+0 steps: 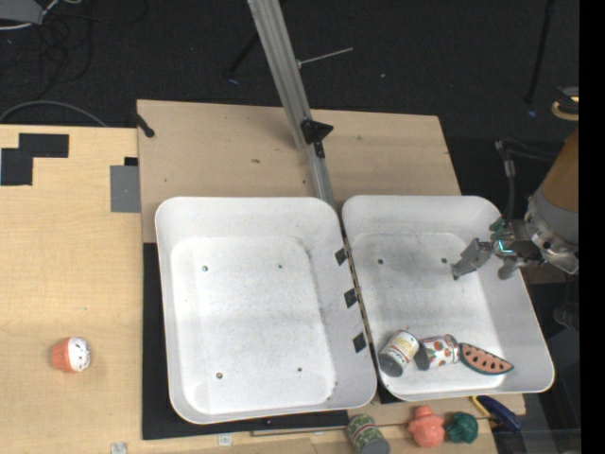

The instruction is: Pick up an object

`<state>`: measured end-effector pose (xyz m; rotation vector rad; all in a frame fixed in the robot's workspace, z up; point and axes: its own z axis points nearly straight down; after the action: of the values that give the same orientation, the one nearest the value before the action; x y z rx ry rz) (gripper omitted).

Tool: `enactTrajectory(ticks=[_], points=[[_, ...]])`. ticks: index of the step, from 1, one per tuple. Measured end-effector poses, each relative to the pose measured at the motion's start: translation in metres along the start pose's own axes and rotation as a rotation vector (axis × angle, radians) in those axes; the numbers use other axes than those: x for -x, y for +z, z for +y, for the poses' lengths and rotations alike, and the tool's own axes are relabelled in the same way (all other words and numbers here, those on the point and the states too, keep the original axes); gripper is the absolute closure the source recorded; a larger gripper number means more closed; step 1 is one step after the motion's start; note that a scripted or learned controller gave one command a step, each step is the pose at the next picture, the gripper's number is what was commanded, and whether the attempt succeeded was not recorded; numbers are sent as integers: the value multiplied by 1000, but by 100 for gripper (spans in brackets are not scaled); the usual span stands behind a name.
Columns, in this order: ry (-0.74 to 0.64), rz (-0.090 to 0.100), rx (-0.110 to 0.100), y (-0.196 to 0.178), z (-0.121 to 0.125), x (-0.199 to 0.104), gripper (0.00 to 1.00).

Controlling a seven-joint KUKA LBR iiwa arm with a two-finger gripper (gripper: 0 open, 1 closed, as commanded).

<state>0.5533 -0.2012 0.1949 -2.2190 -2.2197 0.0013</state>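
While our fingers [482, 259] hang spread and empty, the small white-labelled tin can [400, 352] lies at seven o'clock.

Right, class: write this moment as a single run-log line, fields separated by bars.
gripper: open, holding nothing, above right bin | can, spotted can, watermelon slice: along the bin's near edge | pick: not yet done

Count of things on a bench, seen from above.
Two white bins [250, 218] [510, 301]; three small items in the right bin: two cans [400, 352] [439, 351] and one watermelon slice [486, 359]; one orange ball [71, 355] outside.
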Motion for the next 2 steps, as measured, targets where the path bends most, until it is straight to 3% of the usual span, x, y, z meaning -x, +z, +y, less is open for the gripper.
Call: enactTrajectory(ticks=[2], points=[[0,-2,2,104,8,-7,0]])
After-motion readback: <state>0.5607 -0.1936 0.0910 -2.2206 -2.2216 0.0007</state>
